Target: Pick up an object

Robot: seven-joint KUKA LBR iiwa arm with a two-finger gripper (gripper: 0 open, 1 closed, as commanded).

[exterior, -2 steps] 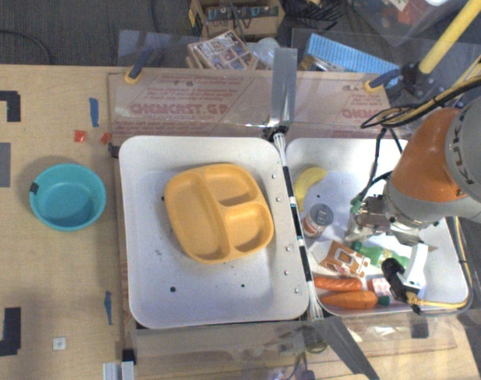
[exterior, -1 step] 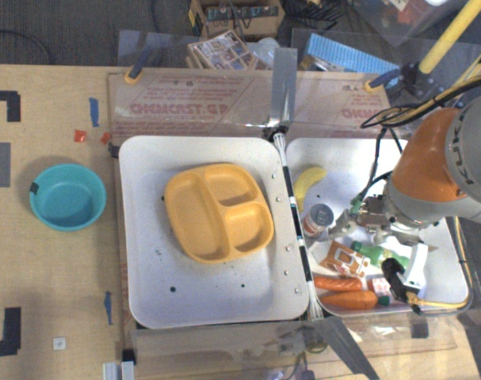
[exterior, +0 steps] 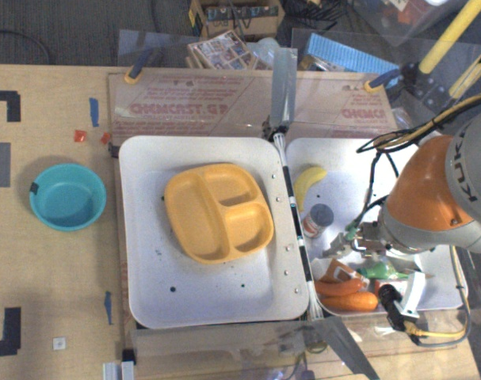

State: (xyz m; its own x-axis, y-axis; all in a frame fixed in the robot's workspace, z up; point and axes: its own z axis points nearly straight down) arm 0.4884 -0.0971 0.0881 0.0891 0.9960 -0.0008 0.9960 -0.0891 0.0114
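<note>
The right bin (exterior: 347, 153) holds several small objects. A yellow banana-shaped piece (exterior: 308, 184) lies at its far left, and a grey-blue round lid (exterior: 321, 214) sits next to a small red-and-white can (exterior: 310, 226). At the near side lie two orange carrot-like pieces (exterior: 348, 294), a brown box (exterior: 342, 273) and a green item (exterior: 376, 272). My gripper (exterior: 345, 246) hangs low over the near half of this bin, just above the brown box and the orange pieces. The wrist hides part of the pile.
A yellow divided plate (exterior: 219, 210) lies in the left bin (exterior: 145, 291). A teal bowl (exterior: 67, 196) stands on the bench at the far left. A metal divider (exterior: 292, 212) separates the bins. Black cables (exterior: 398, 307) trail from the wrist along the right bin's near edge.
</note>
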